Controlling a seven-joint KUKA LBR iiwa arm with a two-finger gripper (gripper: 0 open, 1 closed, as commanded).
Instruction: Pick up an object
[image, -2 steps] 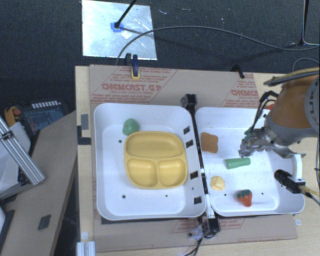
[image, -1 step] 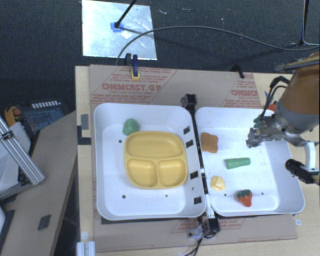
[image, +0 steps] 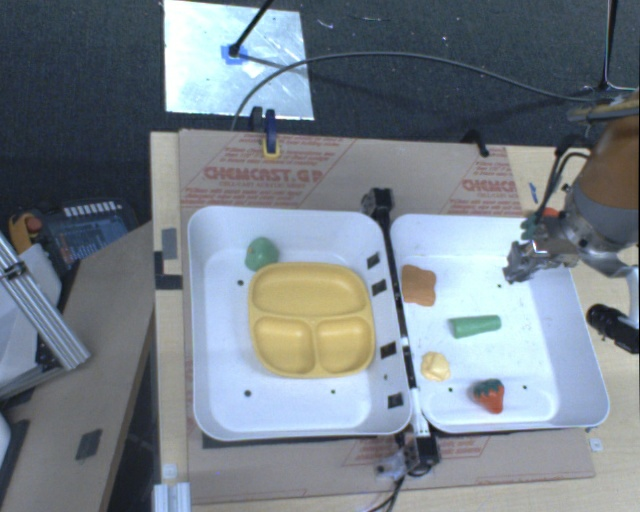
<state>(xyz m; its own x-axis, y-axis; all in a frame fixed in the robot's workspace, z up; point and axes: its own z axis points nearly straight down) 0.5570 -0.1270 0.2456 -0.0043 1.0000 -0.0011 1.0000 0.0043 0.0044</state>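
The right bin (image: 560, 330) holds an orange flat piece (image: 418, 285), a green cylinder (image: 474, 325), a pale yellow lump (image: 435, 366) and a red-orange strawberry-like toy (image: 489, 395). The gripper (image: 520, 262) hangs over the bin's upper right part, right of and above the green cylinder, with nothing seen between its fingers. In the left bin (image: 215, 300) lies a yellow divided tray (image: 308, 318), and a green round object (image: 261, 252) sits at the tray's upper left corner.
The arm's grey body with its orange band (image: 610, 190) comes in from the right over the bin's rim. A black divider (image: 390, 310) runs between the bins. Cables cross the dark floor behind the bench.
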